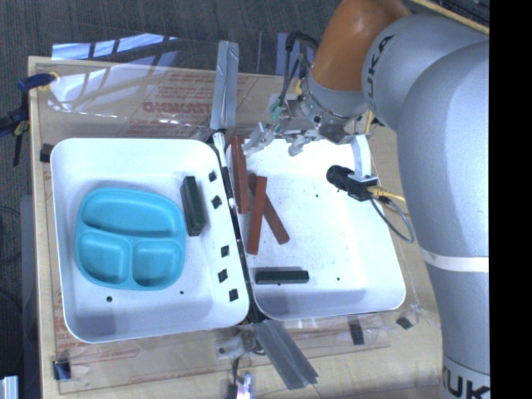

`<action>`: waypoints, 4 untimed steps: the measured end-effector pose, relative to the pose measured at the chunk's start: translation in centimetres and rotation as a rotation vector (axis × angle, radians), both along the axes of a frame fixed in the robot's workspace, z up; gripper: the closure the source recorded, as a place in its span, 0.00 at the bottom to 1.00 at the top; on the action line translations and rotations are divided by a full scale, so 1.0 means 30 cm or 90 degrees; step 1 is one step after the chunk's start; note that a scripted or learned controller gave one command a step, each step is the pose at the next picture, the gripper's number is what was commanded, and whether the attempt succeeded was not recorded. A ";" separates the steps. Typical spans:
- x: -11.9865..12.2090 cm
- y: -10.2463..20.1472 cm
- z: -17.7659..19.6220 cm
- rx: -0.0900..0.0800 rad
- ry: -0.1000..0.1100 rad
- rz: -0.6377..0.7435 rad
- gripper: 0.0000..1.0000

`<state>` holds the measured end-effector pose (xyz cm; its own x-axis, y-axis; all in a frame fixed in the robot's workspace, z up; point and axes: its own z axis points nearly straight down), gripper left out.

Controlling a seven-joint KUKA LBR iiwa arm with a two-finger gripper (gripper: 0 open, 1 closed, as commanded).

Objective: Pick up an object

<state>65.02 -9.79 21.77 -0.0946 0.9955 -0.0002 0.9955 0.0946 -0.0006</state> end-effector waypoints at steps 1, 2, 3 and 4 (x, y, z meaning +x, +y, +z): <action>-0.063 -0.104 -0.337 0.000 0.003 0.015 0.00; 0.026 -0.080 -0.400 -0.003 -0.003 0.037 0.00; 0.025 -0.069 -0.367 -0.001 0.001 0.041 1.00; 0.022 0.046 -0.084 0.000 0.001 -0.006 1.00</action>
